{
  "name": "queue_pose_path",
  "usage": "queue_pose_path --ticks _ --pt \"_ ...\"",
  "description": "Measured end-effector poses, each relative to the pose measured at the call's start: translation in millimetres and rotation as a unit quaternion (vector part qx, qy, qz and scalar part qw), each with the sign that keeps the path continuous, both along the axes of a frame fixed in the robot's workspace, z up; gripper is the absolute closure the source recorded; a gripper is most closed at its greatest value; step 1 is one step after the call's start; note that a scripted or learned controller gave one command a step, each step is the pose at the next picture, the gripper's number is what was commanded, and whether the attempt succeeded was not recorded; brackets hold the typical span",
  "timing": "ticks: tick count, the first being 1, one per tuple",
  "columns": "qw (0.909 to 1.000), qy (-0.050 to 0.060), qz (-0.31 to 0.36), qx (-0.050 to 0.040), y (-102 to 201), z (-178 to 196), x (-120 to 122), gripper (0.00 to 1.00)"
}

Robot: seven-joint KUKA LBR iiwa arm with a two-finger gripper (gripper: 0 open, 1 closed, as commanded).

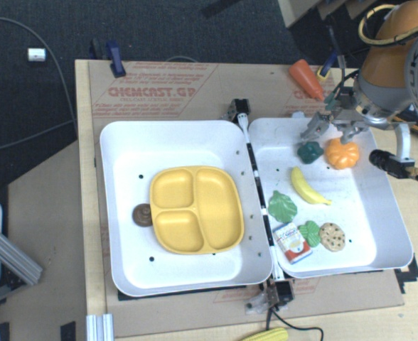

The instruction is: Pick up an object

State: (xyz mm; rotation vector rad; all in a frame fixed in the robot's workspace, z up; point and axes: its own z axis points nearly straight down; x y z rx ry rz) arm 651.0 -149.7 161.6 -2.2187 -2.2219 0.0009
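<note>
My gripper (331,129) hangs over the back of the right bin (379,212) with its fingers (313,128) spread open and nothing between them. Just below it lie an orange pumpkin-like toy (342,154) and a small dark green object (309,152). Further forward in the same bin are a yellow banana (308,187), a green leafy piece (282,206), a smaller green piece (310,230), a chocolate-chip cookie (332,236) and a small red, white and blue carton (292,243).
The left bin (124,155) holds a yellow divided plate (195,209) with a brown round object (142,214) at its left side. An orange carrot-like toy (306,79) lies on the bench behind the right bin. Black clips (239,109) join the bins.
</note>
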Motion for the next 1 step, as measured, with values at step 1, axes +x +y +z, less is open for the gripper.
queue_pose_path --ticks 1 --pt "1.0 0.0 0.0 0.0001 2.6 -77.5 0.9 0.0"
